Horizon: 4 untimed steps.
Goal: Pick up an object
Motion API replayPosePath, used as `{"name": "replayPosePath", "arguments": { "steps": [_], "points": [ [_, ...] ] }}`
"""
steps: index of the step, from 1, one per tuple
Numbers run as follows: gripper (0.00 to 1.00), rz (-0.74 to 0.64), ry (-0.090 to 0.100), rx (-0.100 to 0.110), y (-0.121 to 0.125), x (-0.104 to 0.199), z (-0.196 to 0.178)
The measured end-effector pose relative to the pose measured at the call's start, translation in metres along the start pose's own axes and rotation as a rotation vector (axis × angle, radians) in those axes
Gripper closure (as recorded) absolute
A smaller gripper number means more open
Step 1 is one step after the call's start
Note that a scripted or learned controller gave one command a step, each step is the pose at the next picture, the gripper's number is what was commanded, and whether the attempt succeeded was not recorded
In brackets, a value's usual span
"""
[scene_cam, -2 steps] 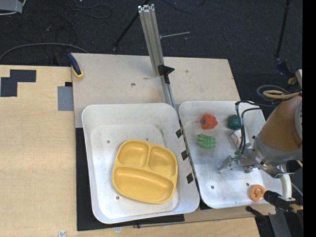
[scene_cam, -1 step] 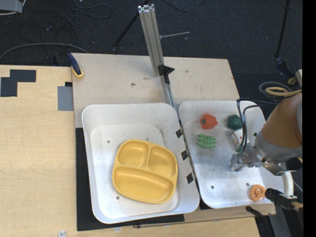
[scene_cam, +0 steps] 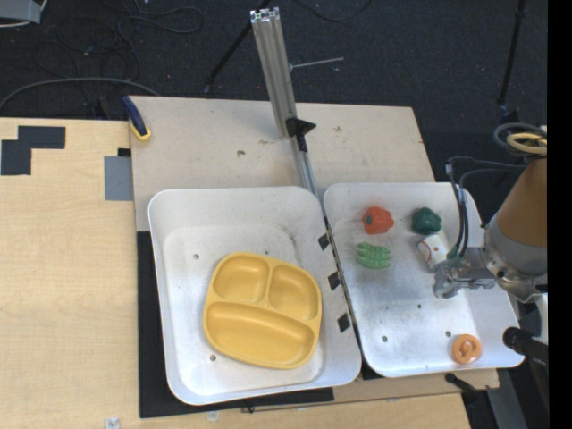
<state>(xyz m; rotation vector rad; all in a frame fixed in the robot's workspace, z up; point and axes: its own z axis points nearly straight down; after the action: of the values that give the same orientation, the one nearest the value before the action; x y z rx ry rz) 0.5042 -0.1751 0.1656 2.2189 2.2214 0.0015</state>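
Orange and round, a small toy (scene_cam: 466,349) sits at the near edge of the right bin (scene_cam: 393,329). I use this bin as my landmark. Inside it, near the far wall, lie a red tomato toy (scene_cam: 378,220) and a dark green toy (scene_cam: 425,219). Just in front of the tomato is a light green leafy toy (scene_cam: 374,256). A small white and red thing (scene_cam: 433,250) lies just in front of the dark green toy.

To the left of the right bin is the left bin (scene_cam: 179,239), with a yellow plate (scene_cam: 264,309) in it. The plate has three parts.

The gripper (scene_cam: 445,286) hangs low over the right side of the right bin, close to the small white and red thing. The arm (scene_cam: 527,217) comes in from the right. I think it may be going for that small thing, but nothing looks pinched.

I cannot tell how the hand is set. It is dark, small and blurry.

What could go wrong? The small white thing is tiny and sits close to the dark green toy, so the hand could bump one and push the other away. It could also miss and grab only air.

The arm is cut off at the right. I cannot tell what the small white thing is.
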Motion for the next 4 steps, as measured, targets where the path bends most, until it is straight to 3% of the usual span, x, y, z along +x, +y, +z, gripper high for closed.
{"name": "replayPosePath", "arguments": {
  "steps": [1, 4],
  "points": [
    [1.00, -0.001, -0.001, -0.002, 0.001, -0.001, -0.053],
    [1.00, -0.005, 0.003, 0.006, 0.025, 0.157, -0.052]
  ]
}}
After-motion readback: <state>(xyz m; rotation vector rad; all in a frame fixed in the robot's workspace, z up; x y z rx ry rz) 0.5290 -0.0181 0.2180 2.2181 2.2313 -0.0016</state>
